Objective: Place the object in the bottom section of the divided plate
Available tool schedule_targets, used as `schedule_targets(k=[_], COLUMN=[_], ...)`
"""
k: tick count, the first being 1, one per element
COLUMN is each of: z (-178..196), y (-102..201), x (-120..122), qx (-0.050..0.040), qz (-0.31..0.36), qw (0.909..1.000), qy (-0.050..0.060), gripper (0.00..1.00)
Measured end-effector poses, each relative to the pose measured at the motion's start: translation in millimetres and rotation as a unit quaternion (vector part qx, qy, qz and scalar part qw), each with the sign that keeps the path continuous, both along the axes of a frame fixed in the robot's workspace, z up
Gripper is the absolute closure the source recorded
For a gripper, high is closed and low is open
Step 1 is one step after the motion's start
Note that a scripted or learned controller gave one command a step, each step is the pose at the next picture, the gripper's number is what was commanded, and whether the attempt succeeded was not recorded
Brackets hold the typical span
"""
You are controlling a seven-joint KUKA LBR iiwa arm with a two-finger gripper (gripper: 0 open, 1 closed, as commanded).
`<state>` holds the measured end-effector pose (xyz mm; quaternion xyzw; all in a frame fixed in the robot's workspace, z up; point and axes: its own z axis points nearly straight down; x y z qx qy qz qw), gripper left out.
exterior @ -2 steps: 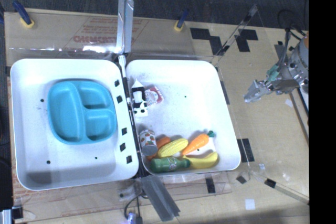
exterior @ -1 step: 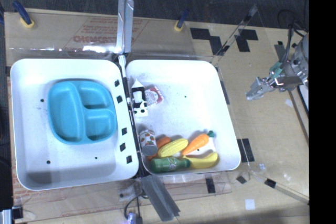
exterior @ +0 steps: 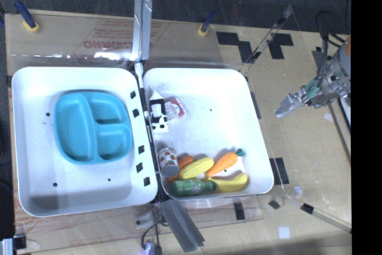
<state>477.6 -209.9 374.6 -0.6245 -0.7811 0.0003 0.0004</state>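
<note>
Both bins [exterior: 197, 77] are plain white with small black marks along their shared edge, and the divided plate [exterior: 94, 126] is a flat light blue. Among the toy food, the carrot [exterior: 225, 162] is orange with a green top, the corn [exterior: 196, 168] and banana [exterior: 234, 183] are yellow, the cucumber [exterior: 193, 187] is dark green, and one small block [exterior: 158, 122] is patched black and white. The bench [exterior: 298, 146] is pale tan with black squares and red print, with blue clamps [exterior: 26, 15] at its back edge.
</note>
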Motion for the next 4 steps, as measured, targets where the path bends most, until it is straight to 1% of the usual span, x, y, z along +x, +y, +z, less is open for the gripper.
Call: schedule_targets(k=[1,2,3,4], z=[68.3,33.0,-0.2,1.1], y=[20.0,-1.0,2.9,5.3], x=[-0.5,-0.7,-0.8,-0.5], qx=[-0.0006,-0.0007,-0.0004,-0.0012], qz=[-0.104,-0.121,-0.272,-0.341], qw=[0.9946,0.9926,0.9623,0.94], qy=[-0.001,0.001,0.002,0.0], gripper=[1.0,1.0,1.0,1.0])
